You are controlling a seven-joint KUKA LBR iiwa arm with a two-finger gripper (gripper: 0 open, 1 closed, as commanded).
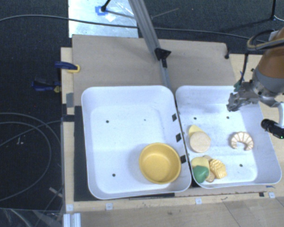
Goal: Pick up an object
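Croissant-shaped tan toy pastry [242, 140] lies on the floor of the right white bin [265, 174], near that bin's right side, and nothing touches it. To its left, near the wall between the two bins, sits a round flat cream toy biscuit [199, 141], with a small pale yellow piece [194, 129] peeking out just behind it. Below the biscuit there is a little heap: a pale yellow rounded toy [200, 163], a green toy [200, 173] pressed against its front, and a bumpy yellow toy like a corn cob [217, 168] touching them on the right. The heap is near the front of the right bin. The grey tool [235, 102] hangs over the back part of the right bin, up and a bit left of the pastry and well apart from it. It is small and dark from this side, so I cannot tell how wide it is, and I see no toy in it. The grey arm with its orange band [277, 63] comes in from the right behind it. The left white bin [92, 103] has a round yellow bowl [160, 162] sitting upright near its front right corner. Both bins sit side by side, touching, on the brown counter [118, 60]. A blue and yellow clamp [57, 77] grips the counter's left edge.
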